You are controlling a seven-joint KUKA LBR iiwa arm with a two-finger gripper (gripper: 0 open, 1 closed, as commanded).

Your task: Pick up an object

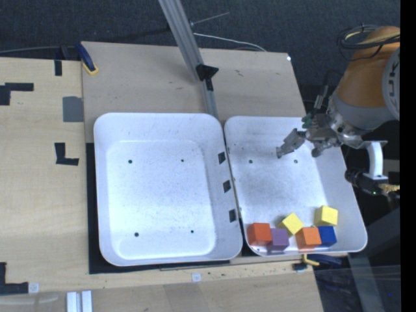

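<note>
Camera view shows the task barely begun: the gripper (300,145) hangs spread and empty near the right bin's (273,181) far edge, well apart from the coloured blocks (294,231) clustered along its near edge.

lighting even and moderately bright, diffuse from overhead. mild glare on the glossy rims of the two shallow white plastic bins (224,125). soft shadow under the grey two-finger gripper (300,145) toward 9 o'clock. overall slightly soft focus; small coloured blocks (294,231) show blurred edges.
</note>
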